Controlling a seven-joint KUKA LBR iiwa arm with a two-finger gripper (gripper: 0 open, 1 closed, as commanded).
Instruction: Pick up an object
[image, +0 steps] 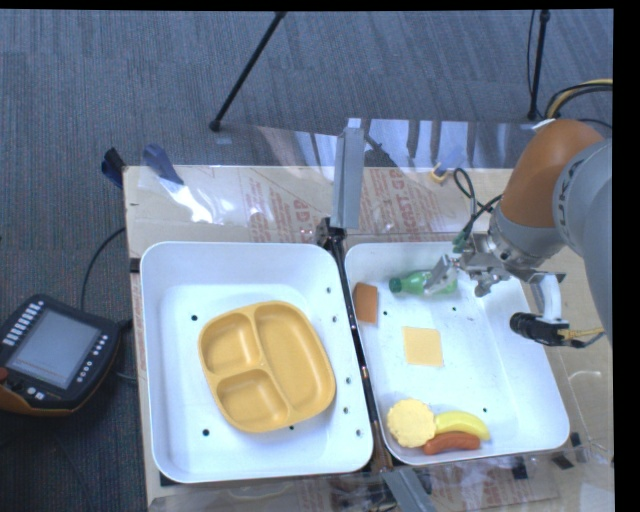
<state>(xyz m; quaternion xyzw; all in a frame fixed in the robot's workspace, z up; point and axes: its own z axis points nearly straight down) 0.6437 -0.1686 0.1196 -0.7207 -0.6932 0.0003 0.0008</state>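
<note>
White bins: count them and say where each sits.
2. The left bin holds a yellow divided plate; the right bin beside it holds the small food items.

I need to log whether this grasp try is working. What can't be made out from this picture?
- Gripper fingers: too small and blurred in the camera view to tell their state, or whether they touch the green object.
- Green object: its right end is hidden by the gripper, so its full shape is unclear.
- Red item: partly covered by the yellow banana-like piece.
- Arm: cut off by the right edge.
</note>
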